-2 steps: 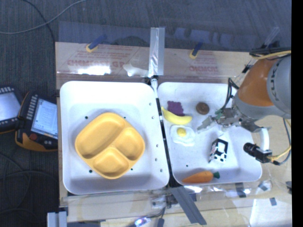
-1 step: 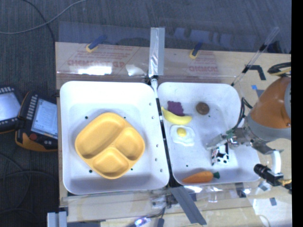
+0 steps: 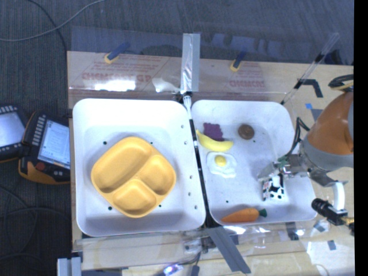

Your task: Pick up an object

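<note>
While over the right bin (image 3: 287, 119), pincer (image 3: 275, 184) down on the black-and-white cow toy (image 3: 277, 192) near the carrot (image 3: 241, 214); grasp step. Grip state: cannot tell. Next: confirm hold, then lift straight.

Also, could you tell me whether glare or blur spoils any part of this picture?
In the camera view, glare washes out the clear sheet behind the left bin and flares on the bench edge below the right bin; the bins' contents stay sharp, with soft shadows only; the gripper over the black-and-white toy is dark and slightly blurred.
</note>
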